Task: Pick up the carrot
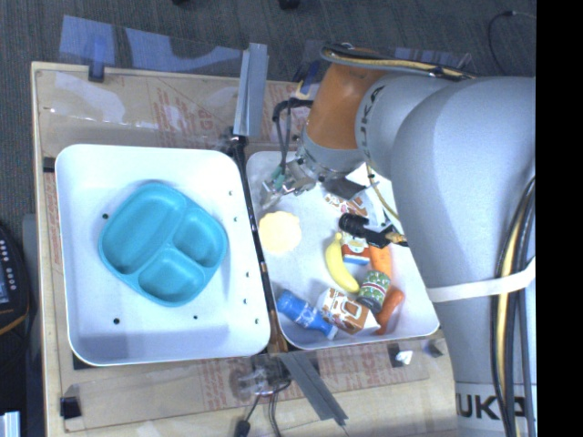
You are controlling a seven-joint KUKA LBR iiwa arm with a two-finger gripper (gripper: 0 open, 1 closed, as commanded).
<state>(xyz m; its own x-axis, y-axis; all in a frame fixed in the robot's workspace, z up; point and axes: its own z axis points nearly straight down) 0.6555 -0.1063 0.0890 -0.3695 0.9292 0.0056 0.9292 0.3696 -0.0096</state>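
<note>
End effector (284, 182) hovers well apart from the carrot (386, 285).

The right bin's (293, 335) 3 o'clock side is hidden by the arm (455, 198). The carrot (386, 285) is partly covered by a small can (373, 291). The finger spacing of the gripper (282, 182) is indistinct.

1. White letters "UK", the visible part of a brand mark cut off by the frame edge, stand on the arm's grey base (487, 406), well below the gripper (290, 178); 
2. Labels on the small packages in the right bin are too small to read.
</note>
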